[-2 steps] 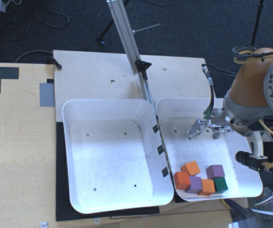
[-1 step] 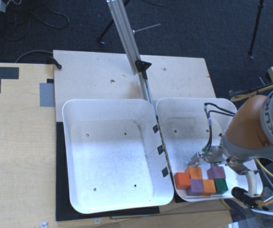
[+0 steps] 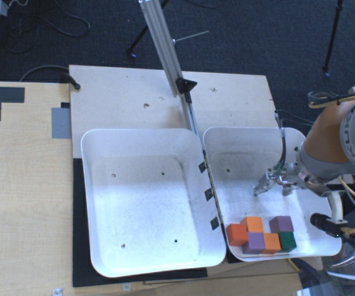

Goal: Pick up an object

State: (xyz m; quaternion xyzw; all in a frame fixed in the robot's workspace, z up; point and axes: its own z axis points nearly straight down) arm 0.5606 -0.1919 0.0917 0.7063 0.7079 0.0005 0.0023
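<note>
Several small blocks huddle in the near part of the right bin (image 3: 239,156): an orange-red block (image 3: 237,234), an orange one (image 3: 254,224), a purple one (image 3: 281,224), a second purple one (image 3: 255,242), another orange one (image 3: 271,243) and a green one (image 3: 287,240). My gripper (image 3: 274,184) hangs over the middle of the right bin, a little beyond the blocks and apart from them. Its fingers are spread and open, with nothing between them.
The left bin (image 3: 143,196) lies beside the right one, divided from it by a rim with black clips. A slanted aluminium rail (image 3: 165,48) rises behind the bins. The grey and orange arm (image 3: 328,143) enters from the right.
</note>
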